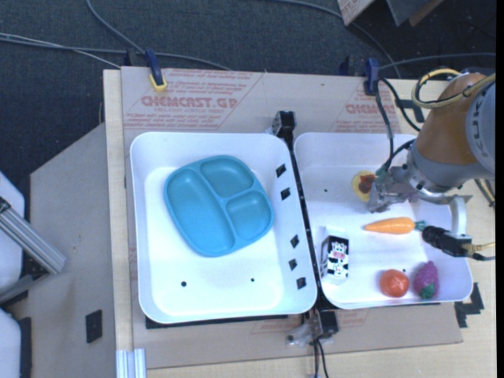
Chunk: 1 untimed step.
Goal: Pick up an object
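Observation:
In the right bin, my gripper hangs low, just right of a small yellow and red toy and just above an orange carrot. Nothing shows held in it. A black-and-white cow-print carton lies near the bin's left wall. A red tomato and a purple fruit with a green tip sit together at the bin's front right.
The left bin holds a blue divided plate in its rear half. A black divider with clips runs between the bins. The grey and orange arm covers the right bin's far right corner.

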Each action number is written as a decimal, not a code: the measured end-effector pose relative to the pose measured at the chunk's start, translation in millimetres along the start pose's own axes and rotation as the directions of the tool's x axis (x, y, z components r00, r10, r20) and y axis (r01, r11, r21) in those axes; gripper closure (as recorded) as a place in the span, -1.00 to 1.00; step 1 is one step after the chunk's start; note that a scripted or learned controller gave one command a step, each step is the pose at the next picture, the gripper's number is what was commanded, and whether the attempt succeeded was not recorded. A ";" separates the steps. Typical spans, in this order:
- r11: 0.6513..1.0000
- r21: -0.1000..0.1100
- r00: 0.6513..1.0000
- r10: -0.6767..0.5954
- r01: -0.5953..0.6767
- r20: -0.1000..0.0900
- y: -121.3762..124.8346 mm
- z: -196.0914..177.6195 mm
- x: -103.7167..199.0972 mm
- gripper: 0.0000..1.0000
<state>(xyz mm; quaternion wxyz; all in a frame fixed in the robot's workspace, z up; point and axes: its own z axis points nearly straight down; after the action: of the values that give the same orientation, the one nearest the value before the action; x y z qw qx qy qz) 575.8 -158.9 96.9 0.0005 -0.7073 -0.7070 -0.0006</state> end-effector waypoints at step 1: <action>1.000 -0.006 1.000 0.000 0.000 0.004 3.8 -51.7 -10.2 1.00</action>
<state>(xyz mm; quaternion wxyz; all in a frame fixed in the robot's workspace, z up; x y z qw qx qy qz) 579.6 -169.2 148.6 -0.0029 -0.7073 -0.7069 -0.0015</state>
